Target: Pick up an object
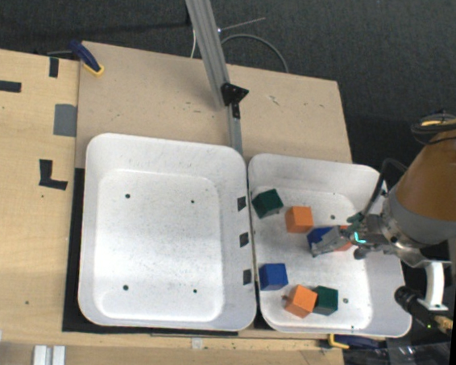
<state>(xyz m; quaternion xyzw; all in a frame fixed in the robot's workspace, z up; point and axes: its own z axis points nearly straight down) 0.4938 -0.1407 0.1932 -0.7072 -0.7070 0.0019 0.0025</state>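
Two bins sit side by side on the bench (165, 90), the left bin (166, 151) and the right bin (310, 168) touching along their inner edges. All the blocks lie in the right bin. One block (267, 202) lies near that bin's far left corner, with a second block (299, 219) just to its right. A third block (320, 239) lies toward the bin's middle, right of the second, and the gripper (342, 240) is against it, the arm reaching in over the right edge. A fourth block (272, 275) lies by the left edge, nearer the front. Two more blocks, one (301, 300) left of the other (327, 300), touch near the front edge. A slanted pole (212, 42) crosses the bench behind the bins.
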